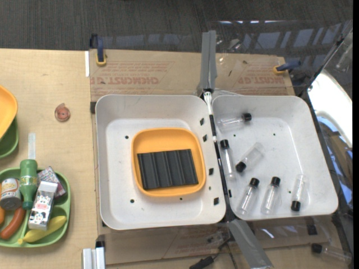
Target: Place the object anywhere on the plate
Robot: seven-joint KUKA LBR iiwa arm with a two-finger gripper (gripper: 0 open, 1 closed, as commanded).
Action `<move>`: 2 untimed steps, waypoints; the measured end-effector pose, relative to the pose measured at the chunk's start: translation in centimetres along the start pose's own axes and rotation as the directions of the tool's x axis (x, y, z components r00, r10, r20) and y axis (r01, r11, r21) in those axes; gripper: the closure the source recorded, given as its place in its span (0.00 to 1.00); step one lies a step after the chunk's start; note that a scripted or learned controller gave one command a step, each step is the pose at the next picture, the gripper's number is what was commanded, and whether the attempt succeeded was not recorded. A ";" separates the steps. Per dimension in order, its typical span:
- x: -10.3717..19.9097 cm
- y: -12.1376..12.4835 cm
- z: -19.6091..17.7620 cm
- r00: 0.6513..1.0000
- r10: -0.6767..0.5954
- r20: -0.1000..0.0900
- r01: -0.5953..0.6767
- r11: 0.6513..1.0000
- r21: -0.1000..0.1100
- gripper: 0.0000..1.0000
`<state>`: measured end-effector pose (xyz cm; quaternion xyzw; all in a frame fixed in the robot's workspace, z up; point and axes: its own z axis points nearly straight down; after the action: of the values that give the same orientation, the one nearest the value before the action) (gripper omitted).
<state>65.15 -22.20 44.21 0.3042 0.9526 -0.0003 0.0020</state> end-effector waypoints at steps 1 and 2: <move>3.7 -2.7 2.4 0.949 -0.316 -0.002 0.316 0.949 -0.001 0.00; 1.8 -1.1 13.7 0.791 -0.611 0.000 0.611 0.791 -0.003 0.00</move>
<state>63.10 -22.08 30.54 -0.0199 0.9998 0.0005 0.0017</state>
